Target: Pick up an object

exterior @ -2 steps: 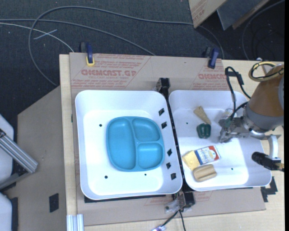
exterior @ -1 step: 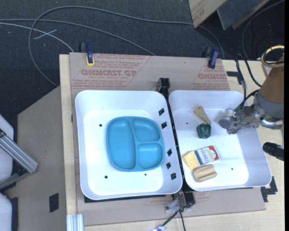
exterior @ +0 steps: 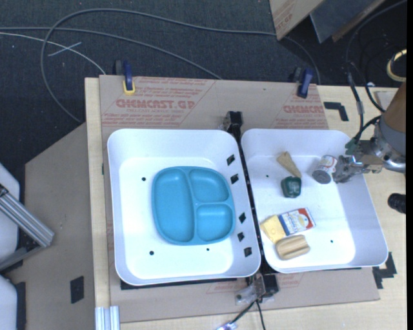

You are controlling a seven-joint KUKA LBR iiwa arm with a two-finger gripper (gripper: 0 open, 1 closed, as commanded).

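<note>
a blue divided plate [exterior: 193, 204] lies flat in the middle of the left bin [exterior: 122, 155], with bare floor all round it. in the right bin [exterior: 368, 213], a tan wedge [exterior: 289, 164] and dark green lump [exterior: 292, 187] sit mid-bin, and a yellow packet [exterior: 288, 224] and tan block [exterior: 292, 246] crowd the near left corner. the gripper [exterior: 341, 169] hovers by the far right edge beside a small grey round object [exterior: 322, 174], probably its target; whether it is open or closed cannot be told.

I'm seeing dark carpet [exterior: 51, 90] lying under thin looping cables [exterior: 71, 38], with a cardboard box [exterior: 290, 16] sitting beyond the counter [exterior: 97, 193].
</note>
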